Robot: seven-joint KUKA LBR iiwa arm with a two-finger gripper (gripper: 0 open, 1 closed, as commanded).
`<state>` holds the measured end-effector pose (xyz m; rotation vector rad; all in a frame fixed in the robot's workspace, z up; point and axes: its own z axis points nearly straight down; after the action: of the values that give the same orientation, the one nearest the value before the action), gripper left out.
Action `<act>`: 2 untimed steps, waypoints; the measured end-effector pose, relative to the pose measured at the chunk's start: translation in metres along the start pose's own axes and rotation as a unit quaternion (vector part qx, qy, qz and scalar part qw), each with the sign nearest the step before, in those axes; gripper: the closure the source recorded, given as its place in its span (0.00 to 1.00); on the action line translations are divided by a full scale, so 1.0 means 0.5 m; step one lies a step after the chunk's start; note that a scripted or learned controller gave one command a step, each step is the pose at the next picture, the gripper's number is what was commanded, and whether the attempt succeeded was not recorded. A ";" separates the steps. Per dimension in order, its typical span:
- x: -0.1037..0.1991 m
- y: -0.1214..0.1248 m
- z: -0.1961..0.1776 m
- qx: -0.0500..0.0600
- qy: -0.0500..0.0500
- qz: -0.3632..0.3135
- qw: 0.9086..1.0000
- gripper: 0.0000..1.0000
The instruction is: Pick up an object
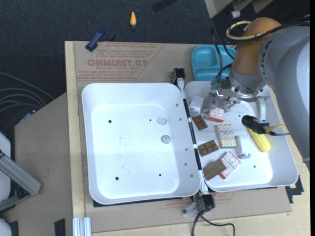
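Observation:
My gripper (217,101) hangs low over the far left part of the right bin (280,168), reaching in from the right. Just below its tip lies a small white and orange packet (215,115); whether they touch I cannot tell. A white block (196,103) lies to the gripper's left. Nearer the front of this bin lie a brown bar (199,122), a patterned card (226,135), a second brown bar (207,147), a yellow corn cob (261,141), a red and white packet (230,163) and a brown piece (213,169).
The left bin (98,132) holds two small clear discs (162,121) (166,139). A blue bowl (206,63) stands on the bench behind the right bin. The big grey arm (290,73) covers that bin's far right.

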<state>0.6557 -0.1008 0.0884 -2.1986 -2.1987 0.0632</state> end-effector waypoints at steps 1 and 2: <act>0.068 -0.091 -0.190 -0.025 0.004 0.000 1.000 1.00; 0.117 -0.280 -0.326 -0.024 0.004 0.000 1.000 1.00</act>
<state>0.5244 -0.0412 0.2582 -2.2184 -2.2193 0.0021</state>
